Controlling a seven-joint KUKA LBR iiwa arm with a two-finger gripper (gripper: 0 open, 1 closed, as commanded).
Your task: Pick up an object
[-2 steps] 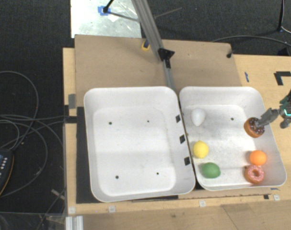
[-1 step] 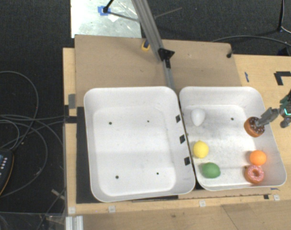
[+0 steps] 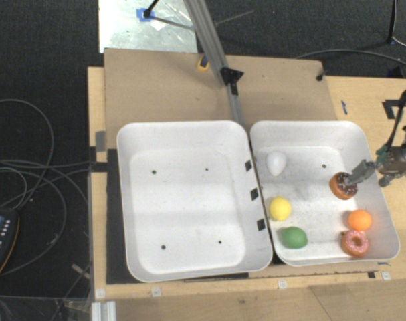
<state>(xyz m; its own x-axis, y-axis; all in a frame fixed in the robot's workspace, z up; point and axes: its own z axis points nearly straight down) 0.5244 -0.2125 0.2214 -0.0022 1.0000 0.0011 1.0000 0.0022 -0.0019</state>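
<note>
The pincer [image 3: 353, 177] is reaching in from the right edge of the right bin [image 3: 310, 131], and its tip is sitting right on top of the chocolate donut [image 3: 342, 186] near that bin's right wall. Honestly I can't tell how the pincer is set at this angle, the end is too small and dark against the donut, so I'm not calling it a grab.

Everything else is lying in the same bin. Just below the pincer and a bit toward the front, an orange ball [image 3: 360, 220] is resting, and right under that a pink frosted donut [image 3: 354, 243] is sitting near the front right corner, close to the ball. Off to the pincer's left, well apart from it, a yellow lemon-looking thing [image 3: 280, 209] is lying near the divide between the bins, with a green ball [image 3: 294, 237] just below and beside it. Further up on that left side a white egg-shaped thing [image 3: 275, 163] is blending into the bin floor.

The left bin [image 3: 182, 134] is sitting way over on the pincer's far left. A grey pole [image 3: 209, 35] is slanting down from the top toward the gap between the bins.
</note>
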